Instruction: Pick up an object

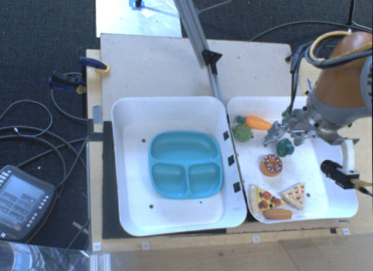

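Grey arm [341,106], orange band, yellow and black cables, metallic hand [278,136]

Divided tray [186,164] in left bin [125,147]; food toys in right bin [344,206].

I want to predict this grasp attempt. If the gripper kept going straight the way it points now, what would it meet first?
Probably the dark green broccoli, just below the gripper. Depth is unclear; it could land beside it on the right bin's floor.

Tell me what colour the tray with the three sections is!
The divided tray is light blue, almost turquoise; the camera view shows it lying in the left white bin.
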Robot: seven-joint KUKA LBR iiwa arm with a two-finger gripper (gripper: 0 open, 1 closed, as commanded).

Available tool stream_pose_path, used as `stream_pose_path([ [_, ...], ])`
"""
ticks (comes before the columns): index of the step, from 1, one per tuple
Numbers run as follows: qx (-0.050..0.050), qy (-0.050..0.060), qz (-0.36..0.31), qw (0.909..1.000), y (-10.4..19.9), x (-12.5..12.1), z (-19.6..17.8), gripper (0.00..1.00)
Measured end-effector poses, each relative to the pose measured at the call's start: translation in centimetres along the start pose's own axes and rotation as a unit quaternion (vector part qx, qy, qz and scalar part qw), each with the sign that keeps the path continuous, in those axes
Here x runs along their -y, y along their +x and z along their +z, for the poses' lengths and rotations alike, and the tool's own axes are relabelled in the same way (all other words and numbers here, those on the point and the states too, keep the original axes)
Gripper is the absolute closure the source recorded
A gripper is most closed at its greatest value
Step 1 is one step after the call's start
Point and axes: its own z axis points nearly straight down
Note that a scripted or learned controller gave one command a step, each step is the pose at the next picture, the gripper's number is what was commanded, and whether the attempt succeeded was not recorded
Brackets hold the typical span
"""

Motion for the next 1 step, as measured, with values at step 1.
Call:
stream_pose_path([
  [1, 0.0, 0.0, 0.001, 1.0, -0.02, -0.01, -0.02, 0.0],
])
